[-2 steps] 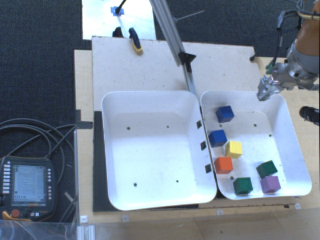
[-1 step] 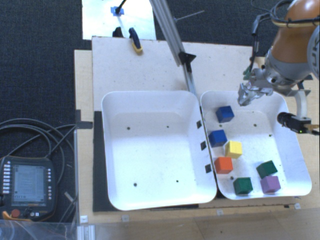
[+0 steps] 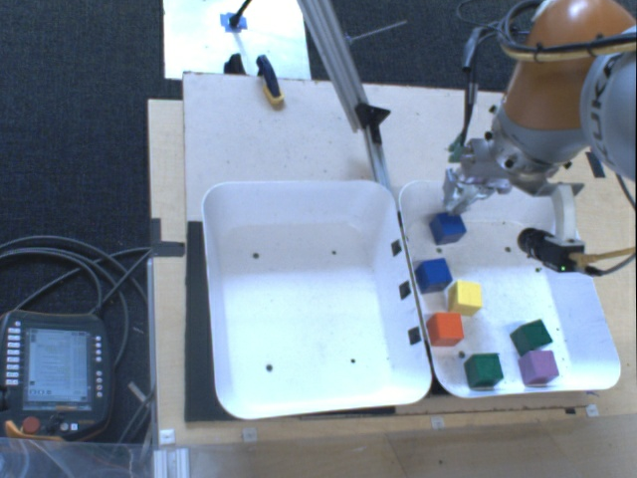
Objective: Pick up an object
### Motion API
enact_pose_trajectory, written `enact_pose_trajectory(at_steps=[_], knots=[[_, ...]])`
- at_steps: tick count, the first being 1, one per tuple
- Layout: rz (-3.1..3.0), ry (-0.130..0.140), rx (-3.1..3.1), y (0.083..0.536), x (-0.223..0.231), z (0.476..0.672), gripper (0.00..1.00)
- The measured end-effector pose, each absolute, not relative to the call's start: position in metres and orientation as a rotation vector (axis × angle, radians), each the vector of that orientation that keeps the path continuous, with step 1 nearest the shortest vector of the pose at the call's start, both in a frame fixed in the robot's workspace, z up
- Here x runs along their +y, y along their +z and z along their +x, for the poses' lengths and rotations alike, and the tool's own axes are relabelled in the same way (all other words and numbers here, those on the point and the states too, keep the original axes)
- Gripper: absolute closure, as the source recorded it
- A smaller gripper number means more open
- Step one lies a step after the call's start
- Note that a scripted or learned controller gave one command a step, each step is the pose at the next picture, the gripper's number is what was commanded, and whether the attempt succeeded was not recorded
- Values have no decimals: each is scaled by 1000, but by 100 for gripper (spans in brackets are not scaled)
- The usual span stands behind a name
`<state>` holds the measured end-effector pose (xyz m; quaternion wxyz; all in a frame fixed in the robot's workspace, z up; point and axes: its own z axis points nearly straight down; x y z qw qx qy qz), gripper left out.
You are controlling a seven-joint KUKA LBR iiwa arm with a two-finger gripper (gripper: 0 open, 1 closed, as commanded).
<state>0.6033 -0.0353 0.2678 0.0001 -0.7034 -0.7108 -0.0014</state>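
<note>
Hovering just above a blue cube (image 3: pixel 448 228) (right bin (image 3: pixel 587 312)), the hand (image 3: pixel 461 196); grip state unclear.

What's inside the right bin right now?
The right bin holds seven cubes: two blue, one yellow, one orange, two green, one purple. The gripper covers the bin floor at its far end.

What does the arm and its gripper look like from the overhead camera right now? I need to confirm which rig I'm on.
The arm is grey with a large rounded orange band above the wrist. Black cables loop along its upper side. The wrist narrows to a small metallic grey gripper. A black cylindrical attachment with a white bracket sticks out beside the wrist.
</note>
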Motion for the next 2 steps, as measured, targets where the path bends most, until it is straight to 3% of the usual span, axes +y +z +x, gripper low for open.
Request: enact_pose_trajectory(at_steps=[1,2], knots=[[-2209,-3,-2233,268,13,597,100],[-2209,0,-2230,258,54,574,100]])
